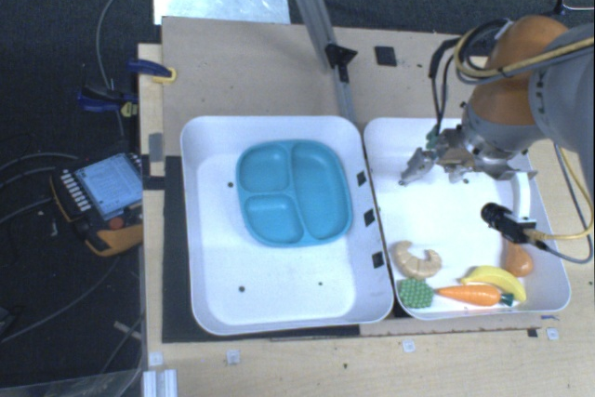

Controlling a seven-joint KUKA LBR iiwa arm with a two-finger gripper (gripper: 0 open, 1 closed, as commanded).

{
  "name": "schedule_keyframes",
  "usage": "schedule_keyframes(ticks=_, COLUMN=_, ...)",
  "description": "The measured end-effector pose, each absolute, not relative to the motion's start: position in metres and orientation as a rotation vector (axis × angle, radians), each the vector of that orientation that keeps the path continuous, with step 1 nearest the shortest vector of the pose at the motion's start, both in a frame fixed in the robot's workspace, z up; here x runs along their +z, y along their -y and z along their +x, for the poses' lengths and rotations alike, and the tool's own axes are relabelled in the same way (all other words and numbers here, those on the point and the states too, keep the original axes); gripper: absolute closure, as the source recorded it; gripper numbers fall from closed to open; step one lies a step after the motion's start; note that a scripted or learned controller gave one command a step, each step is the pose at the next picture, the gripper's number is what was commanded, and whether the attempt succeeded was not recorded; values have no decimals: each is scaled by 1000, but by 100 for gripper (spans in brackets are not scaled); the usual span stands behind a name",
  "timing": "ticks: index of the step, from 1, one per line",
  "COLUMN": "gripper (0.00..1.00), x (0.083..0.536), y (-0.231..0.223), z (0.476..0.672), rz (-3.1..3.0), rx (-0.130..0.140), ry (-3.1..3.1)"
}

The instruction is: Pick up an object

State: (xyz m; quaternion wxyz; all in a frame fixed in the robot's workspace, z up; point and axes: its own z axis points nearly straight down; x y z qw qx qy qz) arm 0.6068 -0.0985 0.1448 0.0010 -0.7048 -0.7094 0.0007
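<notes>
Nearest me, along the front wall of the right shallow white plastic bin, I see the toy food in a row: a green bumpy vegetable piece at the front left corner, an orange plastic carrot lying flat just beside it, and a yellow plastic banana touching the carrot's back edge. A tan croissant-shaped pastry sits just behind the green piece. An orange-brown rounded piece lies by the right wall, behind the banana.

A small black cylinder with a cable hangs over that rounded piece; looks like part of the arm's hardware.

Left shallow white plastic bin holds a blue three-compartment plastic tray, flat, about centre-back.

Further back, the grey two-finger gripper hovers over the rear of the right bin, pointing left, well apart from all the food. Fingers: I can't tell open or closed at this resolution. Nothing visibly between them.

Both bins sit on the brown cardboard-topped table. Off its left edge, a handheld pendant with a blue screen lies on the dark floor.
</notes>
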Motion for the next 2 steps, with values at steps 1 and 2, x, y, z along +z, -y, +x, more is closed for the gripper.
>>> schedule_keyframes(ticks=1, gripper=0, x=89, y=108, z=610, rz=-2220, rx=3, ry=2222)
schedule_keyframes(ticks=2, gripper=0, x=86, y=108, z=612, rz=-2222, rx=-3, ry=2224)
